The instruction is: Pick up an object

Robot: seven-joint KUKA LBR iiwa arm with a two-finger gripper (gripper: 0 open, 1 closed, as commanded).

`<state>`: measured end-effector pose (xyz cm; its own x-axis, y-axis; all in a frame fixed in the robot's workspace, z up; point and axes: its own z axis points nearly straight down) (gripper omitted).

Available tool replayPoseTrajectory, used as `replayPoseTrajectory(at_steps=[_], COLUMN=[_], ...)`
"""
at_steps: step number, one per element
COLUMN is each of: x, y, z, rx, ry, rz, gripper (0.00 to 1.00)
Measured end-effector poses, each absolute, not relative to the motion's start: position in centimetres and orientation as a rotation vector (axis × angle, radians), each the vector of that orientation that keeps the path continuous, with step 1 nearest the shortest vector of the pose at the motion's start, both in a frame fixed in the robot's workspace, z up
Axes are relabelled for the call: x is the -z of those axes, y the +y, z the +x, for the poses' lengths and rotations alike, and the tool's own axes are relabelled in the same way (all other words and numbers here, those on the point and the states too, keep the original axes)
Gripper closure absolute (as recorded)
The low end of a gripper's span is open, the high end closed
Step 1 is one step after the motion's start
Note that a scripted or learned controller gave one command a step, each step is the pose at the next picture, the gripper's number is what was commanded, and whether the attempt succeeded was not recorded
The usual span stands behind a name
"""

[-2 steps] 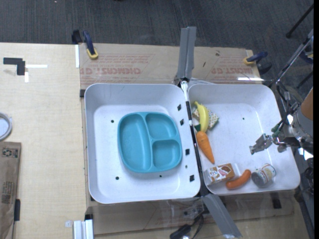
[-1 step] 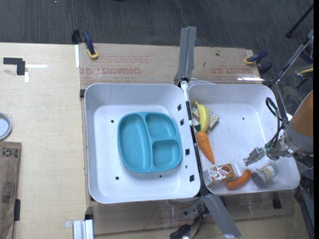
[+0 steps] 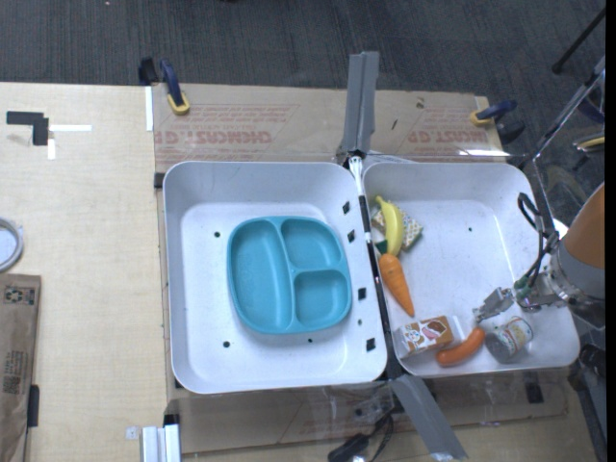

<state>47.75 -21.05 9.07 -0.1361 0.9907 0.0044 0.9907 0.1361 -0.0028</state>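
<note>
**Gripper low in right bin, can closest**

Plywood bench, two white bins; I'm working the right bin. Target candidate: small metal can near the front right corner, lying tilted. Gripper sits just above-left of it, toward the bin's middle. I can't tell finger state. Orange sausage and snack box lie along the front edge; carrot and banana run along the left wall.

Arm cut off by frame edge at 3 o'clock; only wrist part shows. Tape roll at 9 o'clock half cut off. Small box label too small to read. Can blurry.
</note>
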Motion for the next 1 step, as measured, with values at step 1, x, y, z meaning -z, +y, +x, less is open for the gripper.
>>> replayPoseTrajectory(at_steps=[1], x=[-9.09], y=[-20.97], z=[47.75], rx=[0.001], ry=[-2.346], rz=[-2.084], gripper=[0.00])
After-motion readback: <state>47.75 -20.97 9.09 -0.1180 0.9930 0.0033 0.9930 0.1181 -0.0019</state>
